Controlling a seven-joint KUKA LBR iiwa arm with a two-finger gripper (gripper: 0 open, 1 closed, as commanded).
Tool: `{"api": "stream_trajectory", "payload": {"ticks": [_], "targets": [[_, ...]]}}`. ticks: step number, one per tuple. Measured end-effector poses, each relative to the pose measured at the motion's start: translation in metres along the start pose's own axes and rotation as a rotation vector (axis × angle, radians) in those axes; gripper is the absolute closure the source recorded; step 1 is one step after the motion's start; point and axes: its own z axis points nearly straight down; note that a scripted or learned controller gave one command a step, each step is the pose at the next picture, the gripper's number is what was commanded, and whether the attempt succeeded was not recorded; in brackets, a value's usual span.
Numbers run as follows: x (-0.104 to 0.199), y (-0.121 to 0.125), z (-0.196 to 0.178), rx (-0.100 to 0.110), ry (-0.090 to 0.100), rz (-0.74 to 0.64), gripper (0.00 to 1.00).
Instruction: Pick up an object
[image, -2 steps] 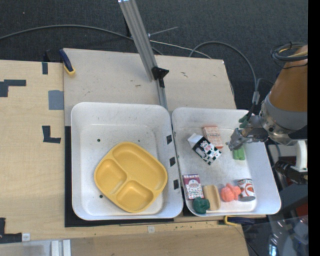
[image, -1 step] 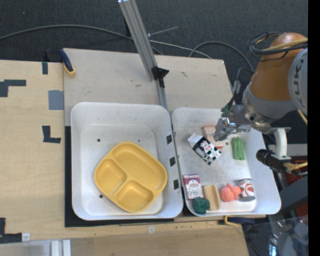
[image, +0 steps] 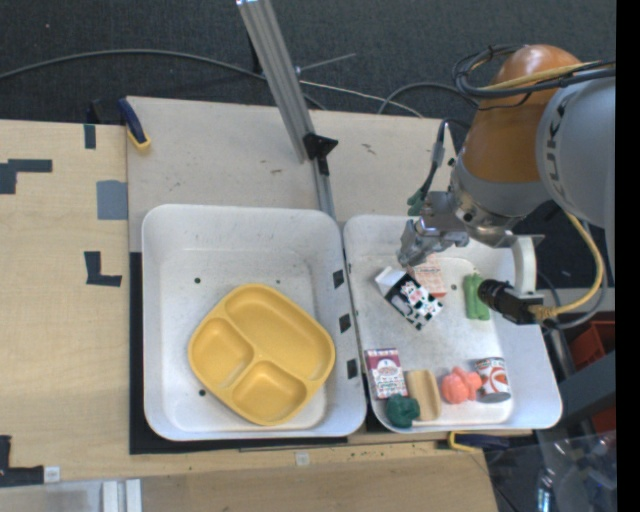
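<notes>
Camera view from above the bench: a small black-and-white patterned carton (image: 412, 297) lies tilted in the right bin (image: 365, 240), just below the tip of the gripper (image: 420, 243), near it but not visibly touching. A pale card with red print (image: 432, 274) sits just beside the carton, directly under the wrist. Whether the gripper is open or closed cannot be made out, and nothing can be seen in its hold. The moment looks like the approach, with the grasp not yet made; the next move would call for a short drop onto the carton and a square closing across its narrow side. Further from the gripper lie a green block (image: 475, 298), a red can (image: 491, 378), an orange toy (image: 459, 386), a tan block (image: 425, 394), a maroon box (image: 385, 372) and a dark green lump (image: 402, 409). Across the divider, the left bin (image: 160, 240) holds a yellow divided tray (image: 262, 351).
</notes>
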Motion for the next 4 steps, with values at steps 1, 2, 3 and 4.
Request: {"api": "stream_trajectory", "payload": {"ticks": [1, 2, 3, 4], "targets": [[0.047, 0.026, -0.002, -0.001, 0.000, -0.001, 1.00], [0.090, 0.048, 0.000, -0.001, 0.000, 0.000, 1.00], [0.133, 0.081, 0.010, -0.001, -0.001, 0.001, 1.00], [0.131, 0.080, 0.010, 0.001, -0.003, 0.003, 0.00]]}}
